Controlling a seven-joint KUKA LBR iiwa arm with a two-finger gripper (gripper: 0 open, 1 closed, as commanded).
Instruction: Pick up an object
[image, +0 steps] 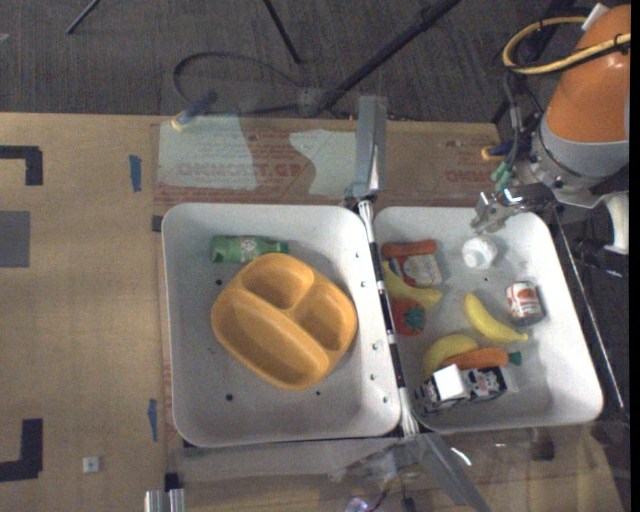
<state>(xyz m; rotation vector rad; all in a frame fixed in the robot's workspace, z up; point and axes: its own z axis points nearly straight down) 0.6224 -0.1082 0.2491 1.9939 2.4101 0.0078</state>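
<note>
The task named no single object, so each piece in the right bin (572, 385) was a candidate. A banana (492, 320) lay near the bin's middle, its long axis running from upper left to lower right. A second banana (447, 349) curved below it, touching an orange carrot-like piece (480, 356) that pointed right. Under these sat a small white toy vehicle (462, 384), long axis roughly left to right. A third yellow banana (410, 289) lay by the left wall, partly under a red and white packet (414, 264) whose printing was too blurred to read. A strawberry-like red and green piece (411, 318) sat just below that banana. A small can (524, 302) with a red and white label rested on its side near the right wall; its writing could not be made out. A white round object (478, 252), perhaps a cup, stood near the top edge.

The left bin (190, 330) held a yellow-orange divided plate (284, 320) with three compartments, and a green packet (247, 248) lying left to right just above it.

The gripper (497, 205) hung over the right bin's top edge, above the white round object, touching nothing; whether its fingers were apart or together could not be told.
</note>
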